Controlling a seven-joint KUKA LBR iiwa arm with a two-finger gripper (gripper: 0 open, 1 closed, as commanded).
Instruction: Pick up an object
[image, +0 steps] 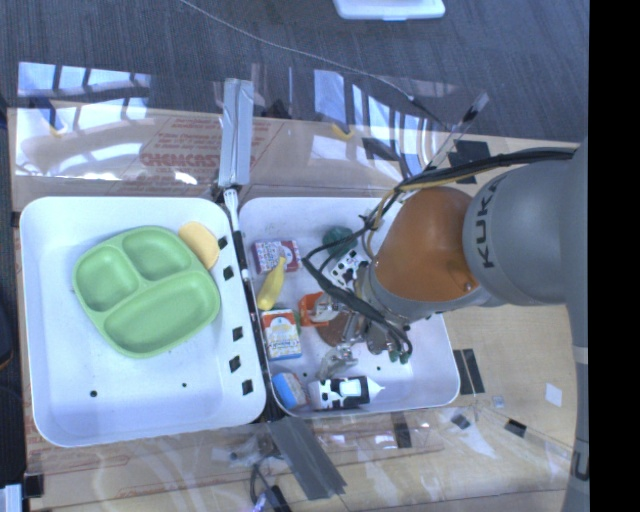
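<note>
1. Objects for picking are crowded into the right bin (440, 370): a banana (271, 285), a small red-labelled carton (272, 255) above it, and an orange-and-white box (282, 333) below it.
2. A blue round item (287, 390) and a black-and-white piece (345, 392) are seen near the bin's lower edge.
3. The tool (345, 352) is lowered into the middle of this bin, just above the black-and-white piece; whether it is apart or together cannot be told.
4. Much of the bin's right half is covered by the arm (470, 245), with a dark green item (337, 238) showing beside it.
5. In the left bin (60, 380), a green divided plate (147, 290) is found, with a yellow piece (200, 242) touching its upper right rim.
</note>
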